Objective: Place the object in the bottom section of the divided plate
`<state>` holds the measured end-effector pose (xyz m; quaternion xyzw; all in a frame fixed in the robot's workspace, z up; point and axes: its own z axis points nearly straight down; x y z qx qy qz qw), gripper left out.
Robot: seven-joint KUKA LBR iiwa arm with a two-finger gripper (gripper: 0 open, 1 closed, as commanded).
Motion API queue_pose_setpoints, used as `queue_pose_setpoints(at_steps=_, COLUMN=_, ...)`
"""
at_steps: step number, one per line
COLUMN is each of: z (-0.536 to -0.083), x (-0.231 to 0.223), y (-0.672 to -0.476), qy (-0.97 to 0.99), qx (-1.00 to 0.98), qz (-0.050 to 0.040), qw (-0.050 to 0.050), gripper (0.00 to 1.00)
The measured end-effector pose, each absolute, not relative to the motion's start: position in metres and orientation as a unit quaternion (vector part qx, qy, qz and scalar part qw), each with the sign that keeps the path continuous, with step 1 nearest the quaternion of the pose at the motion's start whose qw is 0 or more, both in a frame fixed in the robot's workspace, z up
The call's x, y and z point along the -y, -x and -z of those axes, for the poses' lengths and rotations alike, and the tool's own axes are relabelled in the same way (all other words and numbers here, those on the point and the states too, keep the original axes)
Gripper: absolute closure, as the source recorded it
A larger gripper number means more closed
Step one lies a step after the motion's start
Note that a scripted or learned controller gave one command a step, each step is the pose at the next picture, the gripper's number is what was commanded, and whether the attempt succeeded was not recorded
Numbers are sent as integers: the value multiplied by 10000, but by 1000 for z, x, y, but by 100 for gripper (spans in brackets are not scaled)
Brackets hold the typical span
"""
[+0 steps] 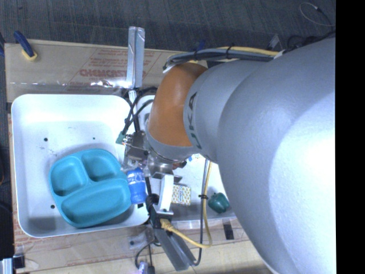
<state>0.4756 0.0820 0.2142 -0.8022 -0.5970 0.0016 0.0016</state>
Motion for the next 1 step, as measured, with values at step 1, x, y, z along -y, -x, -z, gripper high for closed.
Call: queue_pose_setpoints(at_steps=1, z=-214, x=-82, y=-476, qy=8023, qx=5969, qz=-18, qw=17, gripper=0)
